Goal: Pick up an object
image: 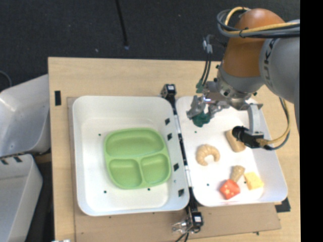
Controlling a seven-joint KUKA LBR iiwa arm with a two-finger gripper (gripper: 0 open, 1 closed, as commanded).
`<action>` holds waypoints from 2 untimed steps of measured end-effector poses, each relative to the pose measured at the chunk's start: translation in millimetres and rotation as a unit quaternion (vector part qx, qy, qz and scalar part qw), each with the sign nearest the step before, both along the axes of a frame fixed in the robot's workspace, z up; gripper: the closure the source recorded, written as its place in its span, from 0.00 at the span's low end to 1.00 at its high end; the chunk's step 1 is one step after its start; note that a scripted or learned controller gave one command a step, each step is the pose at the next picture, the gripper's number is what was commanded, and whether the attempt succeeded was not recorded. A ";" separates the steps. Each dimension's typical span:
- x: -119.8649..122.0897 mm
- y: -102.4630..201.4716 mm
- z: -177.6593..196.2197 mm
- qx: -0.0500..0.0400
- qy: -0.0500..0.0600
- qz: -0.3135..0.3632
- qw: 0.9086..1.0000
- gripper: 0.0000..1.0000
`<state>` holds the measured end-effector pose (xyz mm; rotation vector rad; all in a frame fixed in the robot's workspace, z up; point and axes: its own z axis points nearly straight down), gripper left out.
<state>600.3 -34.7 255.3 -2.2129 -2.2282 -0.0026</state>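
My gripper hangs over the upper left of the right bin, under the orange band of the arm. A small dark green object sits between its metal fingertips, just above the bin floor, and the fingers are closed on it. Below it lies a beige croissant-shaped piece. To its right a tan block lies beside a black part of the tool. Near the bin's front are a red cube, a small tan piece and a yellow block.
The left bin holds a light green divided plate. A ridge with black clips separates the two bins. Grey boxes stand off the bench's left edge.
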 end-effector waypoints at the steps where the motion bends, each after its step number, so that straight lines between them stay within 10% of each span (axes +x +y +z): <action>1: -21.6 41.9 -11.4 -0.001 0.001 -0.001 1.000 1.00; 2: -38.6 81.0 -17.9 -0.001 0.001 -0.001 1.000 1.00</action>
